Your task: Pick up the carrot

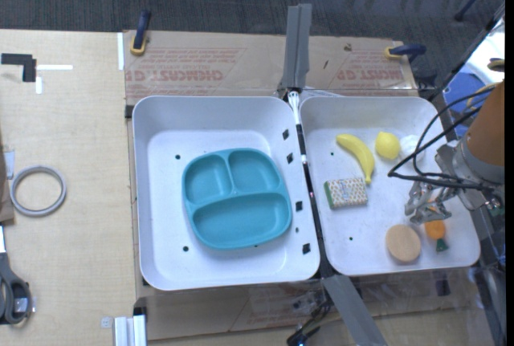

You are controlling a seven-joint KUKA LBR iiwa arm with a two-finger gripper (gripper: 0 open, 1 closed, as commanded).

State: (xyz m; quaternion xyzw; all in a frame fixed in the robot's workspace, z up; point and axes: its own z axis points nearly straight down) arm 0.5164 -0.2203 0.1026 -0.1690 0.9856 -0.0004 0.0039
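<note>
The carrot (435,230) is a small orange piece with a green end, lying near the front right corner of the right bin (353,252). My gripper (426,205) hangs low directly over it, its metal tip touching or just above the carrot's upper end. Part of the carrot is hidden under the gripper. The arm with its orange band (491,128) comes in over the bin's right wall, with black cables looping beside it.
In the right bin lie a banana (356,153), a lemon (388,145), a speckled sponge block (347,193) and a tan round disc (403,243) just left of the carrot. The left bin (157,176) holds a blue divided plate (236,197).
</note>
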